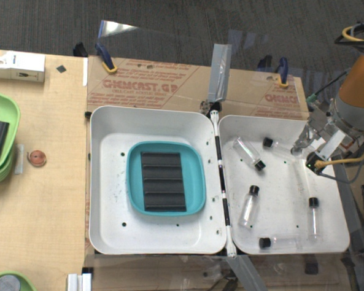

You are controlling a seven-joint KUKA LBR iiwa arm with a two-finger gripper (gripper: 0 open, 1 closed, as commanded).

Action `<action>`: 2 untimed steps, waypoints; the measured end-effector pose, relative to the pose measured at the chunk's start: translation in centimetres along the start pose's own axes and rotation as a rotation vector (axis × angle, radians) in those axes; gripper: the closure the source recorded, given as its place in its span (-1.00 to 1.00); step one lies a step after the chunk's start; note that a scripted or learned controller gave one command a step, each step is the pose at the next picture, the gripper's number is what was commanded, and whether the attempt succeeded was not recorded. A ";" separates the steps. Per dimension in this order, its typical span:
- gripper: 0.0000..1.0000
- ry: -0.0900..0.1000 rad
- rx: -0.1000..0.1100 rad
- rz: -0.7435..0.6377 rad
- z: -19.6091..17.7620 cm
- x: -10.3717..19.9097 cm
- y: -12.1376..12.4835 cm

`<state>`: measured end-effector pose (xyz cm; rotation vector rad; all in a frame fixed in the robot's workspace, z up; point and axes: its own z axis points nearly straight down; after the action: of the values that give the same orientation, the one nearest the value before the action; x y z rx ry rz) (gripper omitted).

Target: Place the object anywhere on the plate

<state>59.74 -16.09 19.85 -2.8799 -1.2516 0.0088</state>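
Note:
A teal plate (197,173) with a black ridged insert (162,181) rests in the left white bin (105,186). Several clear vials with black caps lie scattered in the right white bin (277,191): one vial (249,154) at the upper left, one vial (250,204) in the middle, one vial (313,219) at the right, and one vial (276,241) along the front wall. My gripper (300,146) hangs over the right bin's upper right corner, near a black-capped vial (269,141). I see nothing held in it.
Cardboard (173,86) is clamped behind the bins. On the wooden bench at the left stand a green tray (2,115), a white box (17,67) and a small round orange piece (37,158). Cables (338,160) trail off the arm's wrist at the right.

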 end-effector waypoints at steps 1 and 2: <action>1.00 -0.003 0.002 -0.003 -0.7 0.0 0.0; 1.00 -0.007 0.005 -0.006 -1.5 -0.1 0.0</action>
<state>59.67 -16.11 21.31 -2.8747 -1.2596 0.0218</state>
